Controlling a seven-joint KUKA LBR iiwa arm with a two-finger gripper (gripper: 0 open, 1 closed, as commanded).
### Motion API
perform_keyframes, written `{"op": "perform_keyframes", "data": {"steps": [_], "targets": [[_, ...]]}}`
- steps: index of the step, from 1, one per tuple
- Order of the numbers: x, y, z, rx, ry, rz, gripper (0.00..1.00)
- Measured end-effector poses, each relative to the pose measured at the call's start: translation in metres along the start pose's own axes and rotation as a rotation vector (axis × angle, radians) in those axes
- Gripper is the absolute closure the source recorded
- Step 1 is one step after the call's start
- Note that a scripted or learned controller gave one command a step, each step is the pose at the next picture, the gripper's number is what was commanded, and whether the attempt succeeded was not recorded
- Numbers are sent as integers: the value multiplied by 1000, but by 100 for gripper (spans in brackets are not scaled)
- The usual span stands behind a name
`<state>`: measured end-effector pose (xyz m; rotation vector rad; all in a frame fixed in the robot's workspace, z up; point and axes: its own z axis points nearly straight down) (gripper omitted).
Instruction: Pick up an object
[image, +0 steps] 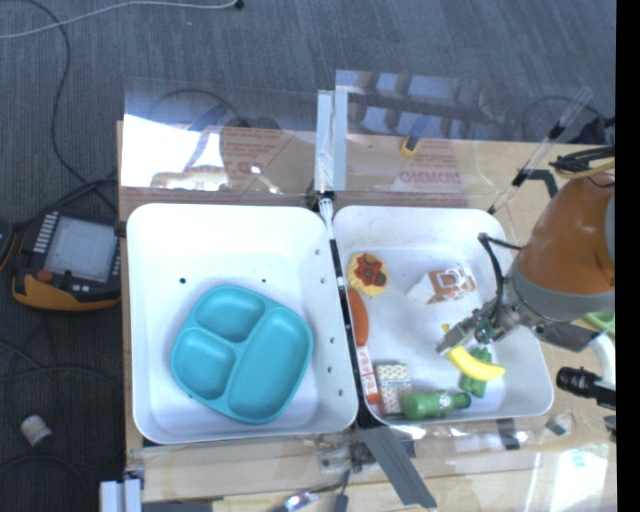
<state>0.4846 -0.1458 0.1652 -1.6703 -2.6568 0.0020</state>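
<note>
Banana (477, 365) just beneath gripper (470, 335)

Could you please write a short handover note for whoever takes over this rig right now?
End effector: low in the right bin, just above the yellow banana; whether it grips anything cannot be judged.
Right bin also holds a green bottle, a patterned box, an orange-red sausage-shaped toy, a round yellow and red piece and a white and brown packet.
Left bin: a teal divided plate.
Done: nothing visibly lifted.
Left: grasp one object and raise it.
</note>
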Motion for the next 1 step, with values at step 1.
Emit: {"op": "perform_keyframes", "data": {"steps": [1], "targets": [[3, 65, -35, 0, 0, -86, 100]]}}
